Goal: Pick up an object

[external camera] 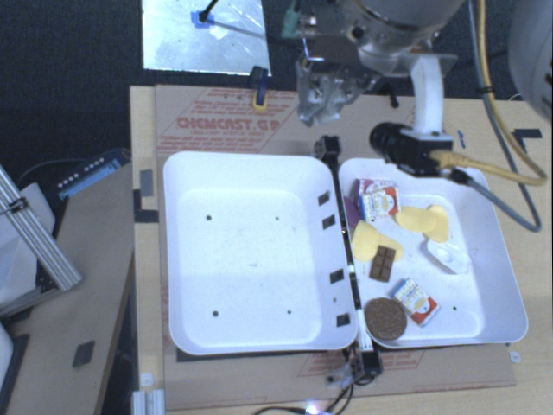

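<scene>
My gripper (323,104) hangs high above the bench, over the far edge between the two bins, with nothing seen in it. The right bin (501,258) holds the objects: a red and white packet (378,201), a pale yellow piece (425,221), a second yellow piece (373,240) with a dark brown bar (384,264) on its near edge, a clear wrapper (448,256), another red and white packet (415,301), and a round brown disc (385,317) at the near left corner. All lie well below and nearer than the gripper.
The left bin (186,232) sits beside the right one, joined by a black clipped divider (342,249). A black cylinder with yellow cables (406,148) hangs over the right bin's far rim. A shiny metal sheet (203,24) lies beyond the bench.
</scene>
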`<state>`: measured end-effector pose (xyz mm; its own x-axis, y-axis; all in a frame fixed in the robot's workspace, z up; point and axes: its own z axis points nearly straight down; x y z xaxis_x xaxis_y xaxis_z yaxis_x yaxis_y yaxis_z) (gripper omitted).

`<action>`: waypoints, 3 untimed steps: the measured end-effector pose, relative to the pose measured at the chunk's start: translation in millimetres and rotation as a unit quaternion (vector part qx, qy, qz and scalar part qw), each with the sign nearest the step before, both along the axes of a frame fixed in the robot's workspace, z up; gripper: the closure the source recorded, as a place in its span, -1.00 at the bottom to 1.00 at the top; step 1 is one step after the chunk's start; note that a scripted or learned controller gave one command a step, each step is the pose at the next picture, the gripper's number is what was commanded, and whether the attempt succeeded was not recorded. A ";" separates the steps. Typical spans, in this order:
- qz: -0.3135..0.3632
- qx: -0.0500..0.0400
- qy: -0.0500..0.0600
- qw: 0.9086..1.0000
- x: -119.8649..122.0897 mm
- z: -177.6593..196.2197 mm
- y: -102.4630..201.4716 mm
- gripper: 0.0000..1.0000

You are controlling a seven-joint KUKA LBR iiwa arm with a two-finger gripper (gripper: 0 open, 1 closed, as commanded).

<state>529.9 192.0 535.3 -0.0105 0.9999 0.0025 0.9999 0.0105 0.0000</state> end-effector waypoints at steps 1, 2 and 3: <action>0.000 0.000 0.000 1.000 -45.9 -0.5 41.0 1.00; -0.002 0.000 -0.001 1.000 -43.7 -0.3 42.2 1.00; -0.002 -0.001 0.000 1.000 -43.5 -0.5 41.9 1.00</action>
<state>486.4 234.0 534.8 -0.0068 1.0000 0.0007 1.0000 0.0068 0.0008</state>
